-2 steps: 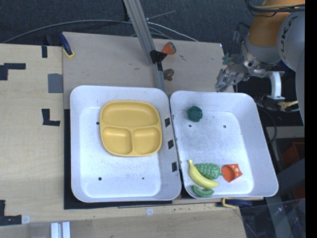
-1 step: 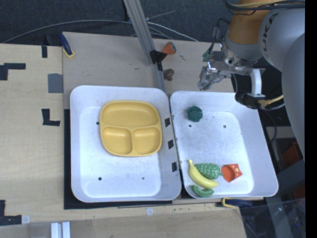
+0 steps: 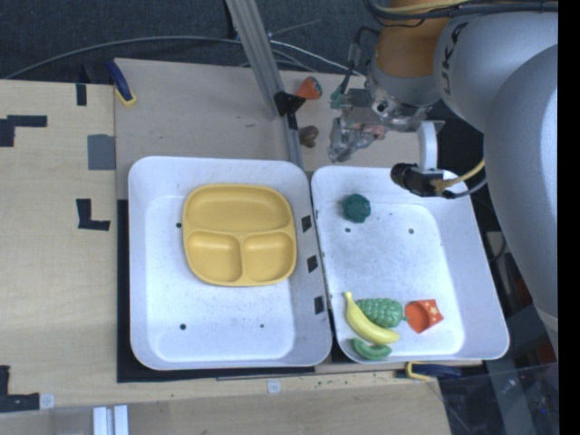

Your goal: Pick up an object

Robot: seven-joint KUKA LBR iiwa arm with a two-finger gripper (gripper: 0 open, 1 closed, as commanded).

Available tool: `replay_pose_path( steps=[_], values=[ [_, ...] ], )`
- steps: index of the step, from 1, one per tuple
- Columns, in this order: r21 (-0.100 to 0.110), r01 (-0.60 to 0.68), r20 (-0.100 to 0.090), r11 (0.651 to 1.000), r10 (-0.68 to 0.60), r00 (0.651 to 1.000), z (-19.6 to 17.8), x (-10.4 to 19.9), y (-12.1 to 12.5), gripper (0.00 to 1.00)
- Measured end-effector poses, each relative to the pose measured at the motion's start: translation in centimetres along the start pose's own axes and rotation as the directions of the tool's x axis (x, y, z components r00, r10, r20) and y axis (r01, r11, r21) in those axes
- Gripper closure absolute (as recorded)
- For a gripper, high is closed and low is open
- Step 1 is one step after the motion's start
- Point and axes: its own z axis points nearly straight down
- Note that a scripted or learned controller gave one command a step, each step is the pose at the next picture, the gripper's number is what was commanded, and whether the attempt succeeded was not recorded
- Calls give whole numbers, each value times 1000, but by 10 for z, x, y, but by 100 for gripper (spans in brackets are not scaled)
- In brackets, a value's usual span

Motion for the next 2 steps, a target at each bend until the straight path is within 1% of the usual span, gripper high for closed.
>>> replay_pose_path(
  steps=[1, 2],
  values=[
    [1, -1, 1, 1000, 1, 1000, -5, 54, 0, 100],
    [3, -1, 1, 1000, 1, 1000, 7, 111, -8, 100]
  ],
)
